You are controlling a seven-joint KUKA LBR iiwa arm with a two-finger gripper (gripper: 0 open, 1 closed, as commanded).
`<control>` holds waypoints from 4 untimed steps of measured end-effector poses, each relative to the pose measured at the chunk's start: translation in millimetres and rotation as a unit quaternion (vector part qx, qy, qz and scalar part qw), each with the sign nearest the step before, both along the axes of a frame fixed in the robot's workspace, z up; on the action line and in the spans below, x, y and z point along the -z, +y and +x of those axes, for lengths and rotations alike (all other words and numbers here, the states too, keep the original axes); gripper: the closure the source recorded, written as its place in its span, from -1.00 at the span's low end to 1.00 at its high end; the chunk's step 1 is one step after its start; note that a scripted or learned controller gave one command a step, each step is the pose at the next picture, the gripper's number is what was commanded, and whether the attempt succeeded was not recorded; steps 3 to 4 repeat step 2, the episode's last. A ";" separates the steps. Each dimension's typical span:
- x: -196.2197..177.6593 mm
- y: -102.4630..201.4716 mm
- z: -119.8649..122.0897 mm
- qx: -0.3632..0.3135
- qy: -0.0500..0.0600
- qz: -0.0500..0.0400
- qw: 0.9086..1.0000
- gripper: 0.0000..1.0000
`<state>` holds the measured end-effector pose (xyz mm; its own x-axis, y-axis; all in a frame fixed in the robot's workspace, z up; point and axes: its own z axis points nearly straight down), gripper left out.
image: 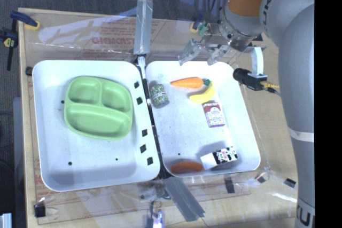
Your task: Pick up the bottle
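Against the left wall of the right bin [243, 115], up near its far corner, lies the bottle [158, 94], a small jar-like thing with a green speckled body and a pale cap. It rests on its side with its long axis running roughly from the far edge toward the near one, tilted slightly, and the cap end points toward the far edge of the bin. Just to its right, apart from it, lies an orange carrot [187, 83] with its green top pointing right, and a yellow banana [203, 94] touches that green end from below. Nearer the viewer sits a red and white packet [214, 114], lying lengthwise. At the near edge of the same bin lie a brown oval piece [186, 166] and a small white box with black marks [219, 157]. The left bin [48, 157] holds a green divided tray [99, 107]. Above the far edge of the right bin, well apart from the bottle, hangs the pincer [204, 55], its two fingers spread apart with nothing between them. Both bins stand on the bench [69, 34].
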<state>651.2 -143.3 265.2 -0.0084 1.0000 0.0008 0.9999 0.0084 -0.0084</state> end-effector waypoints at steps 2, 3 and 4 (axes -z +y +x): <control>77.4 135.2 -98.0 -0.003 0.001 -0.001 1.000 -1.00; 77.4 135.2 -98.0 -0.003 0.001 -0.001 1.000 -1.00; 77.4 135.2 -98.0 -0.003 0.001 -0.001 1.000 -1.00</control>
